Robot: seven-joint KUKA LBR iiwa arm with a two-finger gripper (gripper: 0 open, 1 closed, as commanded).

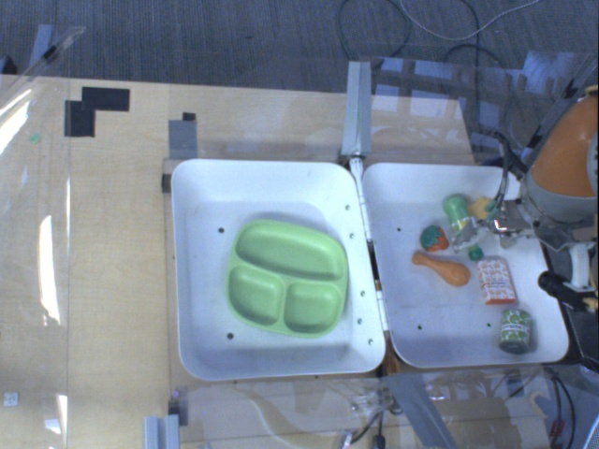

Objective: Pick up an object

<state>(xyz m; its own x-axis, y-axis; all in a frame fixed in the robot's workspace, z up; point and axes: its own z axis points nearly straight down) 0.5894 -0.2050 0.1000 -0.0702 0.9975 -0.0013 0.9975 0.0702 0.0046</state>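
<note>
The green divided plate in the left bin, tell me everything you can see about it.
The green divided plate is a pale green, rounded-rectangle tray that looks like smooth moulded plastic. It has three compartments: one long one along the far side and two smaller ones side by side nearer the camera. It lies flat and right way up, turned slightly askew, near the middle of the left bin. Only the bin floor touches it.

We see a smooth, matt green plastic divided plate (286,277), glossy white plastic bins (201,251), and a pale wood-grain bench (103,279).
</note>
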